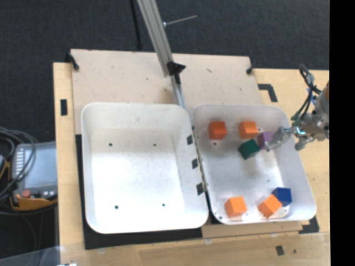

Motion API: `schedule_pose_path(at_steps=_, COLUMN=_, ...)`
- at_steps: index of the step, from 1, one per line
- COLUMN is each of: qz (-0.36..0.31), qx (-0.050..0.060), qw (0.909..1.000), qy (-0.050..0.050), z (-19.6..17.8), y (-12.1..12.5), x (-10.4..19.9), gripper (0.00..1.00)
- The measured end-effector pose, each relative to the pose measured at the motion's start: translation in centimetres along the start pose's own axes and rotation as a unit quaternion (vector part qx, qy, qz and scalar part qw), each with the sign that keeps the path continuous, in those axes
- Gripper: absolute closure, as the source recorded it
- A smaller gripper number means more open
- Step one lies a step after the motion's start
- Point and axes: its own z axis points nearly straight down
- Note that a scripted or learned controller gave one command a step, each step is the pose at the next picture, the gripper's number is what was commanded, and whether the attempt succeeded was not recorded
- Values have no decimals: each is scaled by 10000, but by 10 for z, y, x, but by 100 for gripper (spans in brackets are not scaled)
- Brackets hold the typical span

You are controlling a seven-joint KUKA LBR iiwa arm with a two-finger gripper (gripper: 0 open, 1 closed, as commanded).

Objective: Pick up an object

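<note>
My gripper [288,141] hangs over the right rim of the right bin [294,165], open, with nothing between its fingers. Its left finger [276,138] is beside a small purple block [266,137], which touches a dark green block [249,148]. Two orange blocks [217,130] [248,129] lie at the back of this bin. Near the front wall are an orange block [236,206], another orange block [270,205] and a blue block [283,195] touching it.
The left bin [138,165] stands alongside, separated by the shared rims. A slanted metal pole [158,32] rises behind the bins. Cables and a control pendant [30,176] lie off the bench's left side.
</note>
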Motion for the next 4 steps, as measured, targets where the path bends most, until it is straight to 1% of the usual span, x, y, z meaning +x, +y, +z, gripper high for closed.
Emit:
schedule_pose_path(at_steps=1, qz=-3, qx=-24, qw=10000, qy=-3, z=-2, y=1, x=0, gripper=0)
schedule_pose_path(at_steps=3, qz=26, qx=2, qw=10000, qy=-15, z=90, y=-14, x=3, gripper=0)
schedule_pose_path(at_steps=4, qz=27, qx=3, qw=10000, qy=-18, z=141, y=-13, x=-10, gripper=0)
